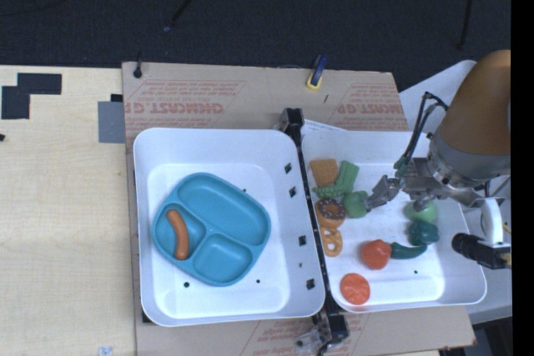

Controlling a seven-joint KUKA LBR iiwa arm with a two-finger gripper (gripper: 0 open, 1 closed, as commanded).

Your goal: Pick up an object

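Several toy foods lie in the right bin [455, 283]: a tan piece [324, 172], a green piece [348, 175], a round green item [356, 204], a chocolate donut [330, 211], a small tan ring [332, 243], a red pepper [375, 253], an orange ball [355, 288], a dark teal item [417, 244] and a pale green item [423, 212]. My gripper [386, 190] reaches in from the right and hangs low over this bin. Its tip is just right of the round green item. I see nothing held in it.
The left bin [158, 154] holds a blue divided plate [238, 217] with an orange sausage [178, 233] in its left compartment. Black clips join the bins along the middle. The arm's grey body and orange band [488, 100] overhang the right bin's far right side.
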